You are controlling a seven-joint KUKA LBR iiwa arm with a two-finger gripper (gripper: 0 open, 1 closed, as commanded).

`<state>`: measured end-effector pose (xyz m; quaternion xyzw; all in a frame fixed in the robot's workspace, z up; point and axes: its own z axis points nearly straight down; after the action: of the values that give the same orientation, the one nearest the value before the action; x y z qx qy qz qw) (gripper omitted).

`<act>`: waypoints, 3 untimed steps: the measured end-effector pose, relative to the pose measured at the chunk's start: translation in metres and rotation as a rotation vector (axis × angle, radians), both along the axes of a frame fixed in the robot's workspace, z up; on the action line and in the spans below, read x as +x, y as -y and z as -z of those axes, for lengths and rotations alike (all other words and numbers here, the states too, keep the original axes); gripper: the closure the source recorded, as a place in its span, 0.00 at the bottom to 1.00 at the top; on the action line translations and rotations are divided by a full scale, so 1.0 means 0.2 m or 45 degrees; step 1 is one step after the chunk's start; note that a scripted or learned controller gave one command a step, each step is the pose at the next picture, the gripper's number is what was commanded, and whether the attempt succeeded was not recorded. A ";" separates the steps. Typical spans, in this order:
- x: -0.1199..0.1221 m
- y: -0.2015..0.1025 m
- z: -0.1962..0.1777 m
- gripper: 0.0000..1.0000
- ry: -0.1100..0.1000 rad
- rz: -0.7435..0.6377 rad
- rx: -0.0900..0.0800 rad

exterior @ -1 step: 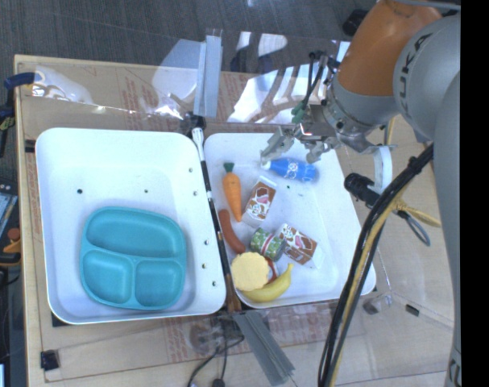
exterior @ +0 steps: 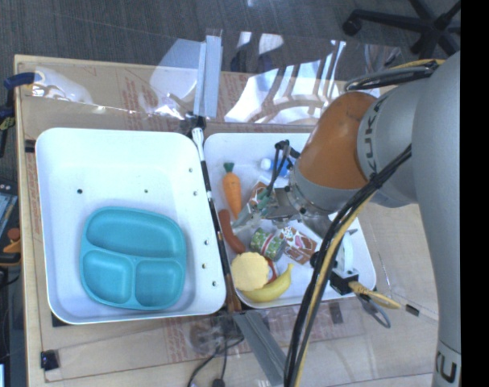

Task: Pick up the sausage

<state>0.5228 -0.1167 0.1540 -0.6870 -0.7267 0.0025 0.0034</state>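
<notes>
From the camera above the surface (exterior: 107, 95) we see two white bins side by side. The left bin (exterior: 115, 164) holds a teal tray (exterior: 135, 256) with three compartments, lying toward its near end. The right bin (exterior: 220, 147) is crowded. The sausage (exterior: 227, 230), a thin reddish-brown piece, lies along that bin's left wall, just below the carrot (exterior: 232, 190) and just above the yellow apple (exterior: 250, 270). A banana (exterior: 273, 287) curls beside the apple at the near end, and some printed packets (exterior: 283, 244) sit right of the sausage. The arm (exterior: 389, 143) reaches in from the right, its orange band (exterior: 341, 139) over the bin's middle. The pincer (exterior: 268, 204) hangs over the packets, near the sausage but apart from it; we cannot tell how wide it stands, and we see nothing held in it.
</notes>
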 end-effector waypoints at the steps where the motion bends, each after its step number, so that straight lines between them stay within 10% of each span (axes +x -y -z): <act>1: -0.21 0.07 0.30 0.00 0.017 0.241 -0.002; 2: -0.01 -0.01 0.31 0.00 0.011 0.174 -0.004; 3: -0.13 0.00 0.32 0.00 0.000 0.670 -0.003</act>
<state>0.4968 -0.1175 0.0900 -0.8523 -0.5230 0.0023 0.0031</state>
